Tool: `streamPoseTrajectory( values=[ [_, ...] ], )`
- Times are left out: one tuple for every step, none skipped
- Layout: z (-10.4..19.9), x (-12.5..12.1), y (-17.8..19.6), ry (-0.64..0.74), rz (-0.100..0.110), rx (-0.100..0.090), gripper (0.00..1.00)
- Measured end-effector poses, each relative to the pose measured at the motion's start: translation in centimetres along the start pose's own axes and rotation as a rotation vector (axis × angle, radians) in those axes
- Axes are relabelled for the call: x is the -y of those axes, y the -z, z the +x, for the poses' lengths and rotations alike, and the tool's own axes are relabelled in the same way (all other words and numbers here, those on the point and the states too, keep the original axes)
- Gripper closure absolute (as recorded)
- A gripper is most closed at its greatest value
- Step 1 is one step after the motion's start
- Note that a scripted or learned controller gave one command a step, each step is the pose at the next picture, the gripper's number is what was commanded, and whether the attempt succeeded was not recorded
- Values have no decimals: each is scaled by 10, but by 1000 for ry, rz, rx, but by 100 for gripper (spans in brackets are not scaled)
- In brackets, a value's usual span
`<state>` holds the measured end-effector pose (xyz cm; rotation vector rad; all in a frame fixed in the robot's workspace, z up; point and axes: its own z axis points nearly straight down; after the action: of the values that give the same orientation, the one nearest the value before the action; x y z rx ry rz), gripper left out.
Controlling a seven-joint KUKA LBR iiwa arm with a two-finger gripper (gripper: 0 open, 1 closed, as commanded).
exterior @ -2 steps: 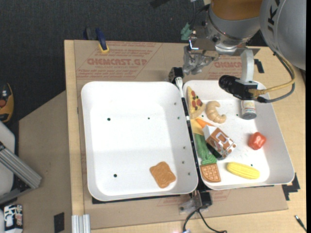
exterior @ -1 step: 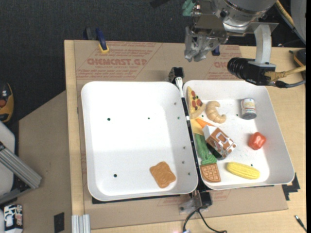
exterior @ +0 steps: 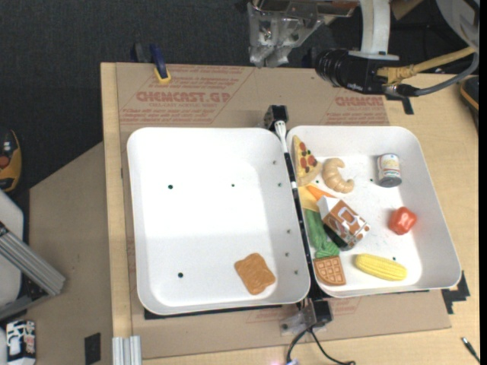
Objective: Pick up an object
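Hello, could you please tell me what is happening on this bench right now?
A robot arm is set to pick up an object, but nothing is handled yet. Its gripper is above the far edge of the bench, away from both bins. The left bin holds one toast piece; the right bin holds toy foods such as a corn cob and a croissant.

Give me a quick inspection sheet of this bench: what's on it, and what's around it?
Surface: cardboard-covered bench with a left bin and a right bin side by side.
Job's things: left bin, one brown toast. Right bin: pizza slice, croissant, can, red pepper, corn, waffle, small box, green piece.
Clutter: blue-yellow clamp at the back edge.
Pincer: pincer above the back edge, over no bin; fingers unclear.
Cables: cable at the front.
Surroundings: metal rail at left.
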<state>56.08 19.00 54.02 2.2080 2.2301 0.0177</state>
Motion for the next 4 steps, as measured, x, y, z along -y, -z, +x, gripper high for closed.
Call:
streamPoseTrajectory(
  values=[
    [36, 13, -176, -6, 27, 11, 100],
    [31, -46, -271, -12, 18, 9, 100],
    [18, -14, -463, -12, 16, 7, 100],
    [19, -16, -456, -11, 11, 5, 0]
  ],
)
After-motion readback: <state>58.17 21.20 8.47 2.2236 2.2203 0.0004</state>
